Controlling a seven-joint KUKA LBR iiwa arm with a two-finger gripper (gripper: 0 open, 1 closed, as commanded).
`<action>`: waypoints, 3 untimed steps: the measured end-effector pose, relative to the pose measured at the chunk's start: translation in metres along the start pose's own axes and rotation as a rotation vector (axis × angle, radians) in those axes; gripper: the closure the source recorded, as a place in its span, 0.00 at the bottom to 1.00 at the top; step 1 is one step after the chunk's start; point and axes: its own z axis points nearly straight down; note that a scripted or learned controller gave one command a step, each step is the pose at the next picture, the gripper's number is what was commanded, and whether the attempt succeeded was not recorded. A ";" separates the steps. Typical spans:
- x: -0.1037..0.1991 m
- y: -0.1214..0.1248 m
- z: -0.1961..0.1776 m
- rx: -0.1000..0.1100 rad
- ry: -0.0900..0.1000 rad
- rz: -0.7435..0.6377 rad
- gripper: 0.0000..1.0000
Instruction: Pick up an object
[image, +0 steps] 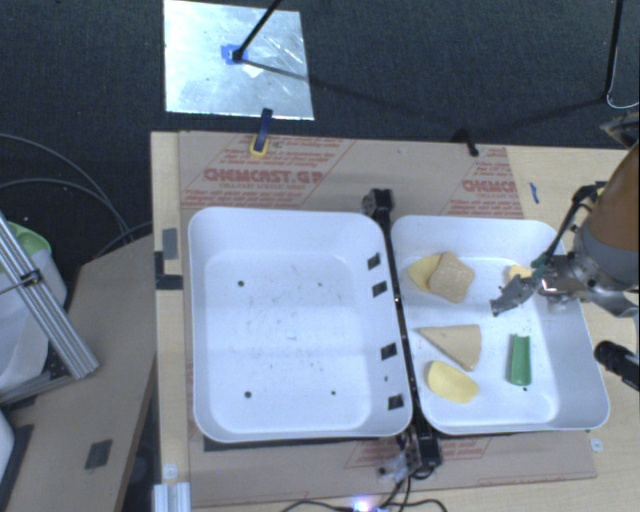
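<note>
Green block (519, 360) stands lengthwise just below the gripper (505, 298); I cannot tell its fingers' state.

one fixed camera above bench (330, 160), angled down, both white bins (290, 330) framed.

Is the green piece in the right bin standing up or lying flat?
Lying flat: the green piece rests lengthwise on the right bin floor, apart from the end effector.
</note>
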 end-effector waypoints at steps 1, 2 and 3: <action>0.041 -0.045 -0.012 0.002 0.002 -0.003 0.00; 0.045 0.000 0.102 0.005 0.001 -0.003 0.00; 0.044 0.001 0.086 -0.002 0.000 0.000 1.00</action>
